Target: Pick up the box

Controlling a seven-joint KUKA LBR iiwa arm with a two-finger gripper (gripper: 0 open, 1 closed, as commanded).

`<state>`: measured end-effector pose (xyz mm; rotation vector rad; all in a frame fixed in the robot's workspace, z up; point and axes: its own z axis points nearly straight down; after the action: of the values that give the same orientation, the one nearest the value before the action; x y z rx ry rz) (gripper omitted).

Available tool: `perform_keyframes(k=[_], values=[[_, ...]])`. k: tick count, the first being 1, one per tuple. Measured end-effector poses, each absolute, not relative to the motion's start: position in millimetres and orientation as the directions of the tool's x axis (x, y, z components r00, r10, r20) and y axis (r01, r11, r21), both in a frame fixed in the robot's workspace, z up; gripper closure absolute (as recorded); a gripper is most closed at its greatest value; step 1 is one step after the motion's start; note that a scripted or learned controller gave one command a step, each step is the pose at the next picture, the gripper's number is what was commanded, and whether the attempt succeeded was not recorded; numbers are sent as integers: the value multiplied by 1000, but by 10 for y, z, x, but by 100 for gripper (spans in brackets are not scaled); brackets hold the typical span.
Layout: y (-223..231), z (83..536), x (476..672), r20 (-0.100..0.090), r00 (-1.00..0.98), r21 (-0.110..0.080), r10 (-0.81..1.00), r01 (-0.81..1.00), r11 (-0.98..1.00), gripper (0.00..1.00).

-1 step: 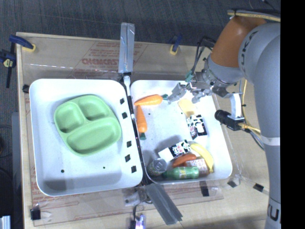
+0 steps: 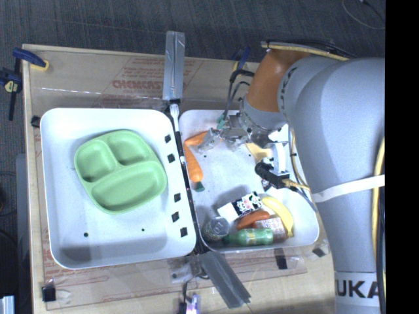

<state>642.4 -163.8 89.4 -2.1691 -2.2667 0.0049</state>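
Gripper (image 2: 219, 135) hovers over the right bin's far end, grip unreadable; box (image 2: 239, 207) sits untouched, pickup pending.

A green divided plate (image 2: 120, 169) is sitting in a white bin (image 2: 59, 241); an orange carrot (image 2: 194, 164), yellow banana (image 2: 280, 212) and black-and-white patterned box (image 2: 241, 206) are lying right.

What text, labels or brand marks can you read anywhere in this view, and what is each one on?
"UKA": white letters low on the arm, cut off at the left.
Red print on the bench behind the bins: too faint to read.
Black-and-white print on the box: too small to read.
Green bottle label: unreadable.
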Motion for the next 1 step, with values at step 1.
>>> perform_keyframes(k=[1], values=[[-1600, 911, 5631, -1, -39, -3, 999, 999, 39, 0]])
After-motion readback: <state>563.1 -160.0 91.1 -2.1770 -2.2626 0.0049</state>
